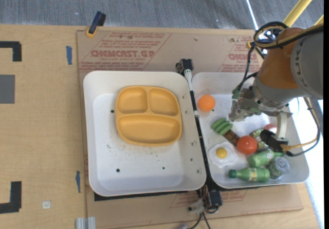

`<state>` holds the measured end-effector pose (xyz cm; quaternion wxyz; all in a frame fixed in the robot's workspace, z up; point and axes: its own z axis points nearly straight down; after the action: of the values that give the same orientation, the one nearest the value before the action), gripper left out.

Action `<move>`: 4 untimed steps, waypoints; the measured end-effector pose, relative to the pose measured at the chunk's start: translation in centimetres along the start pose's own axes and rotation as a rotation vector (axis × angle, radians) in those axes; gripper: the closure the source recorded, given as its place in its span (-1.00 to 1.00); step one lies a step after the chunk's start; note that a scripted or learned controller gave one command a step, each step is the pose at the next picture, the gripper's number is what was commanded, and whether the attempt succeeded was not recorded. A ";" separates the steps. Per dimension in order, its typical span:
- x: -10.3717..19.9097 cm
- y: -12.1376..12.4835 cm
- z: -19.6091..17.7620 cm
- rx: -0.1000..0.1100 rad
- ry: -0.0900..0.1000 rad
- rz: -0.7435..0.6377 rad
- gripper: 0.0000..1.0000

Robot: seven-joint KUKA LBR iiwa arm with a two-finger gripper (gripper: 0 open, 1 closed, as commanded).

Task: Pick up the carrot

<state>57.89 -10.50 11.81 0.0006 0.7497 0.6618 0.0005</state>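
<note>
**Q:** Looking down at the bench, what is shown in the left bin [97,135]?

**A:** A yellow divided plate [149,115] is seen lying flat in its upper half.

**Q:** What is held in the right bin [303,171]?

**A:** An orange ball [206,102] is placed near the top left corner. Below it, a green ridged piece [222,126], a brown block [230,136], a fried egg [222,153] and a red tomato [247,144] are grouped closely. Two green bottles [250,173] are laid along the lower edge.

**Q:** Where is the gripper [262,122] located?

**A:** It is lowered over the middle of the right bin, just above the tomato. Whether the claw is apart or together cannot be told.

**Q:** Where is the carrot found?

**A:** It cannot be identified with certainty. A small reddish patch [270,128] is seen beside the gripper, but its nature cannot be told.
</note>
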 end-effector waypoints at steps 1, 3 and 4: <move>6.0 -9.3 -6.6 0.007 0.001 0.292 1.00; 9.8 -11.2 -7.2 0.002 -0.001 1.080 1.00; 5.0 -10.7 -6.6 0.003 -0.002 1.244 1.00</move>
<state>47.89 -4.20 18.42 -0.0003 0.9949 0.1009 -0.0010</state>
